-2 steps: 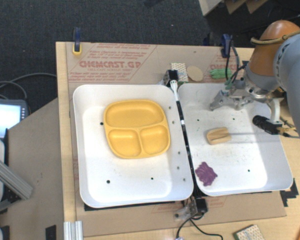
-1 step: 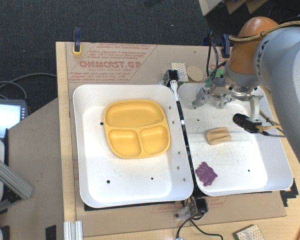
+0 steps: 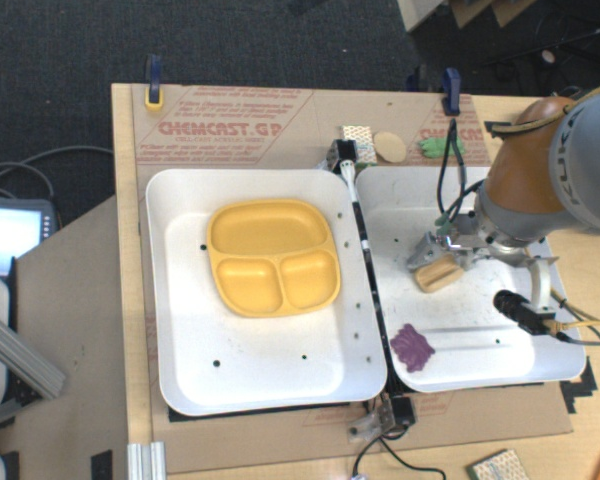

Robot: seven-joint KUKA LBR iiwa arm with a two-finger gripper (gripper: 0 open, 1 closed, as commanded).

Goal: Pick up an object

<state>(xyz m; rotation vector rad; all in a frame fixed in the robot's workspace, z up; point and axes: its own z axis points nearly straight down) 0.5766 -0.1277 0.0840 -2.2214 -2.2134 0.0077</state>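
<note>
The small tan block [image 3: 439,275] lies in the right white bin [image 3: 460,368], touching the end effector [image 3: 435,253]. I cannot tell its grip. Next, lift.

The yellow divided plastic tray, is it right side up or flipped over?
Right side up: the yellow divided plastic tray lies flat in the left white bin, its three hollow compartments facing upward.
</note>
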